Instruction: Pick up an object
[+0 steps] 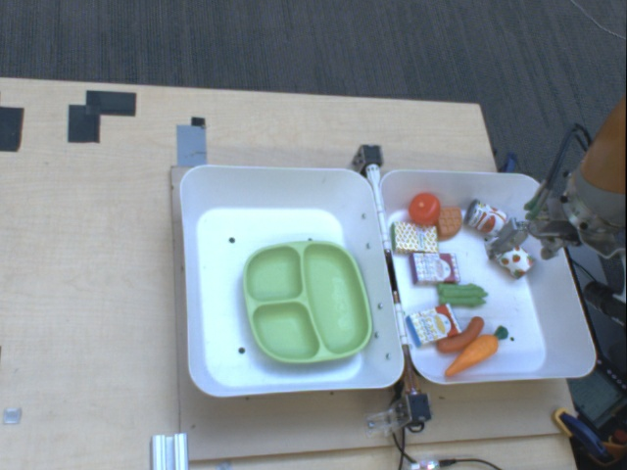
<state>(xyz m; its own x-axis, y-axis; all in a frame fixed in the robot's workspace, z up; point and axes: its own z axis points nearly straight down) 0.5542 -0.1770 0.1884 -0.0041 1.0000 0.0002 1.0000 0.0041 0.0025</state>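
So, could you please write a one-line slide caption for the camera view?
KUKA arm's gripper hovering over toy food in the right bin; green divided plate sits in the left bin.

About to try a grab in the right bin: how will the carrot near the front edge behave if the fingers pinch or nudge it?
The carrot looks like a smooth toy, so probably stiff and light. Its round, tapered body may slip out of a pinch or roll in an arc if nudged. It lies against a sausage, which could shift with it. The gripper is elsewhere in the bin.
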